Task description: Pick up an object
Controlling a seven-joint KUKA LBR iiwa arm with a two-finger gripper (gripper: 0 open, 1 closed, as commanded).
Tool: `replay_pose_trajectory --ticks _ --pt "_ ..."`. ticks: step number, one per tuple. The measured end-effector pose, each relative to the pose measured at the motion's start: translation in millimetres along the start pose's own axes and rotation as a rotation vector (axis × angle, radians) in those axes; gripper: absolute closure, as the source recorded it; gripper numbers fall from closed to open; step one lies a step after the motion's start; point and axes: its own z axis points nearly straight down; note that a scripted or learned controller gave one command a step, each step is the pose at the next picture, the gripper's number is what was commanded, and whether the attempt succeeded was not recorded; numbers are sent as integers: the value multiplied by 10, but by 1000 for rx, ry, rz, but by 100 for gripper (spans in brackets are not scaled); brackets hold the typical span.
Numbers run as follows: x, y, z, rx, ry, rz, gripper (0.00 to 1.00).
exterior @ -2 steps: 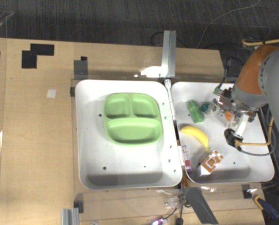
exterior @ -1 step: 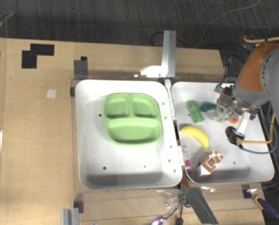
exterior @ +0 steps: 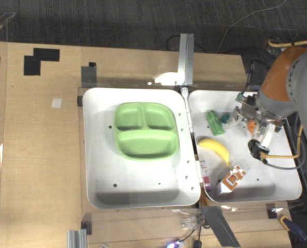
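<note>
Grey arm (exterior: 304, 81) — orange band, black and yellow cables — metal hand (exterior: 244, 113).

The grey arm (exterior: 300, 81) came in from the table's right edge, its orange band (exterior: 277, 81) just above the wrist. It bent down and leftward, carrying the end effector (exterior: 246, 115) low near the far right part of the table; its tip was too cluttered to read.

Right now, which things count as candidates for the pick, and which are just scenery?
Job:
gripper, low in the right bin
green block
banana
small orange box

Lying about:
green divided plate in the left bin
wooden bench
</note>
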Motion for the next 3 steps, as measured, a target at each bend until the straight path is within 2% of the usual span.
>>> replay_pose_trajectory --ticks 1,2,3 --pt "262 -383 146 -7 4 215 0" --pt "298 -365 20 -11 10 207 100" --pt "298 -366 21 -11 10 207 0"
